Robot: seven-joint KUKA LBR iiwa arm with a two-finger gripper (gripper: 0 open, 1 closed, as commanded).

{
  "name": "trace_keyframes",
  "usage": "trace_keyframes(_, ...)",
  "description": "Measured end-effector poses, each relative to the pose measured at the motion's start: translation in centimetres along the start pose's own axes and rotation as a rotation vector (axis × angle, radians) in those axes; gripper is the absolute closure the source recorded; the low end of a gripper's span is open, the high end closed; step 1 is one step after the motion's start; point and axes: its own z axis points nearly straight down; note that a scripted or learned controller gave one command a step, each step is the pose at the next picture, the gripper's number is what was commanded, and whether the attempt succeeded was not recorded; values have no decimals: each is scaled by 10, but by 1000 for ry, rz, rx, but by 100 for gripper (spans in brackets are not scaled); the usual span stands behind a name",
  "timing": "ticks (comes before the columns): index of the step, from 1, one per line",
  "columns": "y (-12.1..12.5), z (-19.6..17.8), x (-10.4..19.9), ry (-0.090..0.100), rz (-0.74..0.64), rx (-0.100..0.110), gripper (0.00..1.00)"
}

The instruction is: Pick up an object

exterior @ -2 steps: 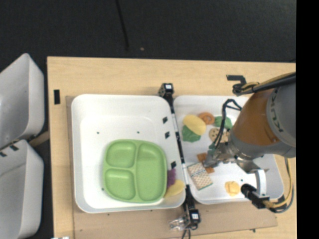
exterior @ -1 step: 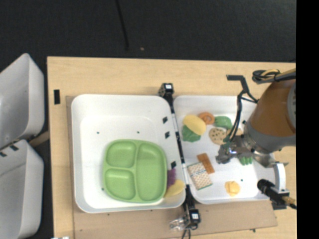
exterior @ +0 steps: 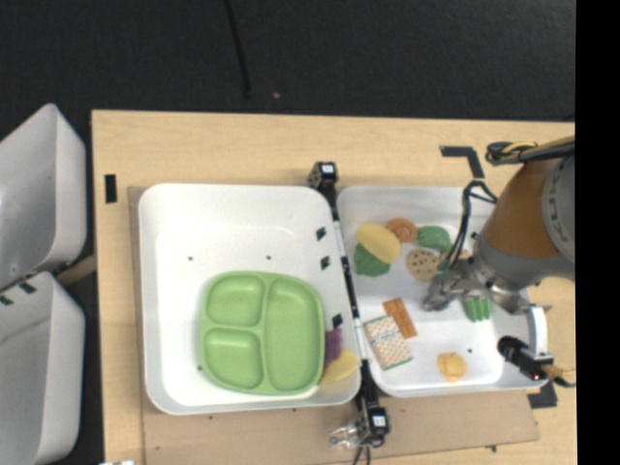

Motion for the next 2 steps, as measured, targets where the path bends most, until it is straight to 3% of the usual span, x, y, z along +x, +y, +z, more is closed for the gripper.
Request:
trace_keyframes(1, -44, -3, 16, 5, -1, 5, 100)
trace_keyframes(2, 14, -5, -53, 2, 1, -3, 100)
